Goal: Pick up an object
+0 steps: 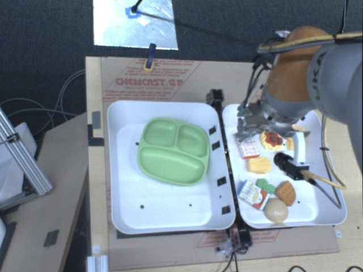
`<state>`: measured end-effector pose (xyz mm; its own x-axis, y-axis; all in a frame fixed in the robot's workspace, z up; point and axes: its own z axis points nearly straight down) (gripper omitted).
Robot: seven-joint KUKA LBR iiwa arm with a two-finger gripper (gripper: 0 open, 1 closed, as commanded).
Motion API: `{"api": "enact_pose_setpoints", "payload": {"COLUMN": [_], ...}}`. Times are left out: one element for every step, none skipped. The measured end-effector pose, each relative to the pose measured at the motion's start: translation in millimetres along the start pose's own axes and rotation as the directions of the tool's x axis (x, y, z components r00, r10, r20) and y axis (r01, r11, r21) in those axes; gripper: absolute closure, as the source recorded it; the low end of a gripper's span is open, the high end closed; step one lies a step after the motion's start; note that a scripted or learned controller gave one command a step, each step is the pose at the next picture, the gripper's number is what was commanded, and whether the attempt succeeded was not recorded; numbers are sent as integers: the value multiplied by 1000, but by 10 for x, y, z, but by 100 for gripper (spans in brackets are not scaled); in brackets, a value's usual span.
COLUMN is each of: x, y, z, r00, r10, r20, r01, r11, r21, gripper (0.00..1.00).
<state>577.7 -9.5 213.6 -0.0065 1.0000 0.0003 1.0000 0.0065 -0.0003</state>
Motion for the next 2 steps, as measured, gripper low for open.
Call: {"api": "enact_pose_setpoints", "payload": {"x": [-13,-42], "y": [-66,-2], "z": [-41,-199], "r00": [1000,1000], "r10": [5,2], "r20": [0,0], "r01": [-5,-2], "r11": [1000,1000], "r21": [0,-2], "gripper": [100,100]}}
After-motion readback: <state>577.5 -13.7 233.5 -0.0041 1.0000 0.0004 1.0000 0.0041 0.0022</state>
